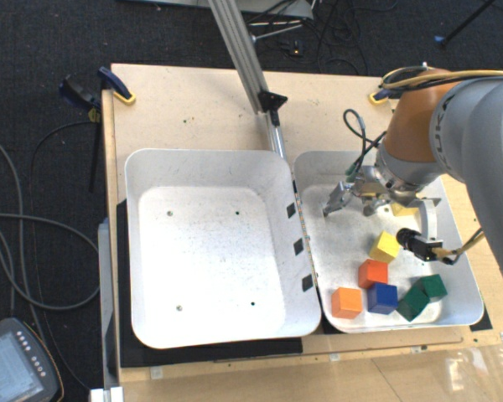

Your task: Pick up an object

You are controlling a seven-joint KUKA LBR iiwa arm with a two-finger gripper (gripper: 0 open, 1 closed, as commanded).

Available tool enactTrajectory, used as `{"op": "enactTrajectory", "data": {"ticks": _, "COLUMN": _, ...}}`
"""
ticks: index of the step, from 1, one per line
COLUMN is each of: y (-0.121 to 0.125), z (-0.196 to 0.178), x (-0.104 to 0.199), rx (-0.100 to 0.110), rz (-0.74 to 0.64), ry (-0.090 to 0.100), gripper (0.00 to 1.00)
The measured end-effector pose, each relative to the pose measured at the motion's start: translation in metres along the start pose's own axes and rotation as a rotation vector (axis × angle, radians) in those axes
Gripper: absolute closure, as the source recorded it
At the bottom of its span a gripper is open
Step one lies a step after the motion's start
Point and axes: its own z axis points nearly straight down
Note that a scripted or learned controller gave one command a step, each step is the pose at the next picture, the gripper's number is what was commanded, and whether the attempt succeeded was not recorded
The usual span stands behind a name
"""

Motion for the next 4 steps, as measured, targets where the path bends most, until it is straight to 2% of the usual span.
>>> {"op": "enactTrajectory", "data": {"ticks": 1, "y": 0.002, "z": -0.014, "x": -0.001, "rx": -0.007, "rz": 0.001, "ry": -0.002, "gripper": 1.0}}
{"op": "enactTrajectory", "data": {"ticks": 4, "y": 0.017, "z": -0.169, "x": -0.028, "rx": -0.014, "rz": -0.001, "ry": -0.004, "gripper": 1.0}}
